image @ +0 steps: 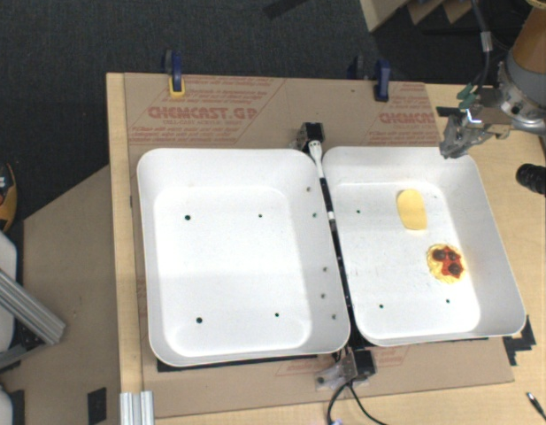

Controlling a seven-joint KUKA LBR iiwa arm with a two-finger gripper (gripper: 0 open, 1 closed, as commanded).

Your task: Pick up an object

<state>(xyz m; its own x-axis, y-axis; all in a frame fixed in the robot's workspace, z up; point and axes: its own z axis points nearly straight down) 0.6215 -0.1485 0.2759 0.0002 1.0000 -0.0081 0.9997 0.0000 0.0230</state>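
Two objects lie in the right bin (379, 317): a pale yellow oblong piece (412, 210) toward the back and, nearer the front right, a small round yellow piece with red and dark topping (446, 263). My gripper (456, 144) hangs over the right bin's back right corner, well above and behind both objects, with nothing seen between its fingers. The wrist comes in from the upper right.
The left bin (228, 335) sits beside the right one, with a black hinge strip (330, 228) between them. Both rest on a brown board (255, 104) held by blue clamps (174, 67) at the back edge. An aluminium rail (25, 304) lies at the far left.
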